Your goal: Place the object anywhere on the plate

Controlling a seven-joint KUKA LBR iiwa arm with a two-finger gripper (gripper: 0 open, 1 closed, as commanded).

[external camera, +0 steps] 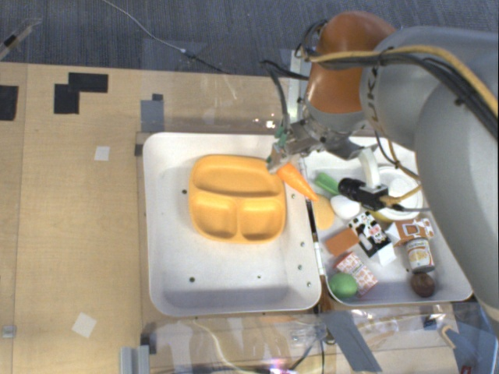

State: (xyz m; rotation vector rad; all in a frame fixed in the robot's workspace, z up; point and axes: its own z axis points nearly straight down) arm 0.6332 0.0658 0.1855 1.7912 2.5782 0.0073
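From above we count two white bins, one yellow plate (236, 197) with three compartments in the left bin (168, 271), and one orange carrot (295, 179). The carrot lies slantwise, its thick end up-left at the plate's right rim, its tip pointing down-right over the wall between the bins. The gripper (281, 156) sits at the thick end, and its jaws appear closed on the carrot. The right bin (452, 291) is crowded: we see a green ball (343, 285), a small jar (417, 253), a white egg (345, 206) and a black-and-white box (368, 232).
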